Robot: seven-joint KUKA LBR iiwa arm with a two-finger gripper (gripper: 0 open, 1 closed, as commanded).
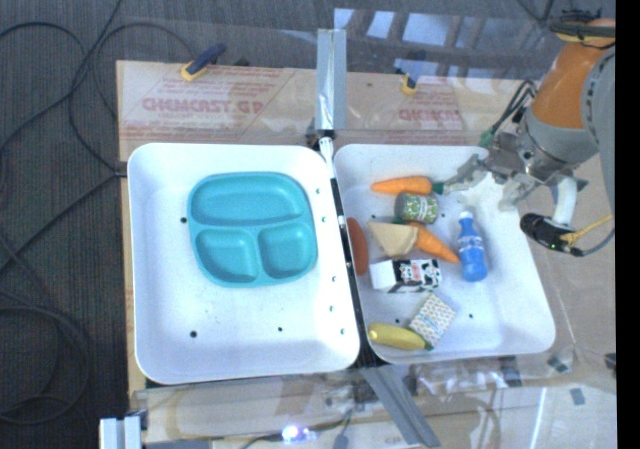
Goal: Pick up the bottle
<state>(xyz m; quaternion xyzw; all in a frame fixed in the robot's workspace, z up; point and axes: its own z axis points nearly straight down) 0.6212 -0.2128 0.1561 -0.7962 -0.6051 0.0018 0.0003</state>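
The bottle (471,248) is blue with a white cap and lies in the right bin (520,322), cap toward the far side. My gripper (514,187) hangs above the far right part of that bin, up and to the right of the bottle's cap and apart from it. Its fingers are spread open, with nothing between them. The grey arm with the orange band (565,87) comes in from the upper right.
The right bin also holds two carrots (402,185), a green can (416,207), a small milk carton (405,274), a banana (398,338), a patterned packet (432,318) and a red sausage (357,242). A teal divided plate (253,227) lies in the left bin (160,337).
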